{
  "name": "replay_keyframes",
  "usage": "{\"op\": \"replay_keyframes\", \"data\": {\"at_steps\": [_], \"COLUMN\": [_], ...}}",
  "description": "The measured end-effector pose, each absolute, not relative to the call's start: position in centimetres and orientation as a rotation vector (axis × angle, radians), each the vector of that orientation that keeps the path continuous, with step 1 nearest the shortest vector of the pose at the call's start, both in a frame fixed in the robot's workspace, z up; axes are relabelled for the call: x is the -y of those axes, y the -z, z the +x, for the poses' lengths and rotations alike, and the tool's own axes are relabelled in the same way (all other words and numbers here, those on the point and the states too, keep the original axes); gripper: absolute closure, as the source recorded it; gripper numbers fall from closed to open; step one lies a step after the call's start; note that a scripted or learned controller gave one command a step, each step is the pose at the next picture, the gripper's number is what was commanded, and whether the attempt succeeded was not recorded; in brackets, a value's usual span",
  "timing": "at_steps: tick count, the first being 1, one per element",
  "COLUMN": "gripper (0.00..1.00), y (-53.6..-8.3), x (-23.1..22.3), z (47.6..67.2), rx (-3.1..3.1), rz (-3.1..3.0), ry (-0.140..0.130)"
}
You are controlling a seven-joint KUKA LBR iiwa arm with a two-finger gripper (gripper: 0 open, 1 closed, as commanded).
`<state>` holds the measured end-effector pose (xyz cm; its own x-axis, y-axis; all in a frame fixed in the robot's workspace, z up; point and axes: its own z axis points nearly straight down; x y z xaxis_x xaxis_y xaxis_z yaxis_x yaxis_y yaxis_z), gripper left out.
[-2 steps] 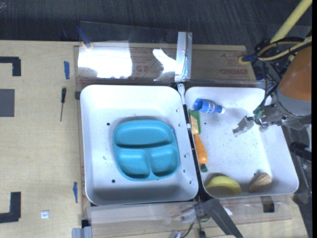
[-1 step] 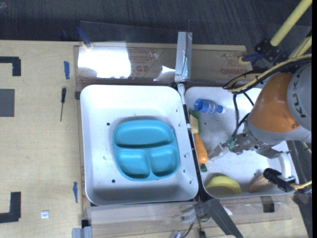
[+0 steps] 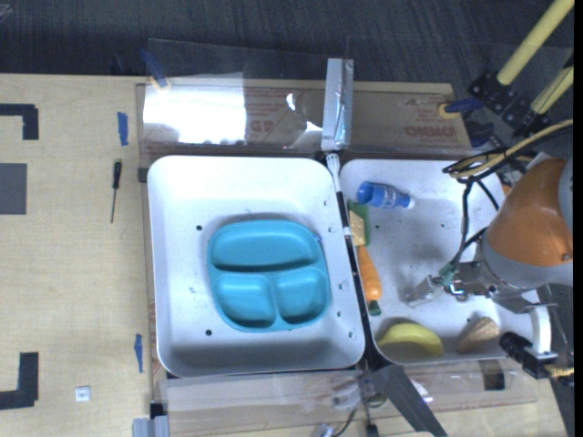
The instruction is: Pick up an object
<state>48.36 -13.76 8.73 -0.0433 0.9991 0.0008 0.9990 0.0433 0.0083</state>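
Objects sit in my right bin (image 3: 428, 176): a blue bottle (image 3: 383, 195), an orange carrot (image 3: 370, 277), a yellow banana (image 3: 410, 338). My pincer (image 3: 426, 289) hovers near the carrot; I cannot tell its state. A blue tray (image 3: 267, 272) fills the left bin (image 3: 173, 244).

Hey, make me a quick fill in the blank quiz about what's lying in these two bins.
1. The blue divided tray lies in the ___ bin.
2. The carrot lies along the right bin's ___ wall.
3. The banana is colored ___.
4. The gripper hovers over the ___ bin.

Missing words: left; left; yellow; right
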Motion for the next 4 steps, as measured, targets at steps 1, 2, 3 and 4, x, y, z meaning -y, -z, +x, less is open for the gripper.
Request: {"op": "replay_keyframes", "data": {"at_steps": [1, 2, 3, 4], "gripper": [0.00, 0.00, 0.00, 1.00], "y": [-9.4, -16.3, -8.6, -9.5], "x": [10.8, 10.7, 16.6, 16.7], "z": [47.9, 54.0, 50.8, 51.0], "rx": [-2.582, -2.354, -2.374, -2.369], "rz": [1.800, 2.082, 2.053, 2.053], "ry": [0.002, 0.002, -0.003, -0.005]}}
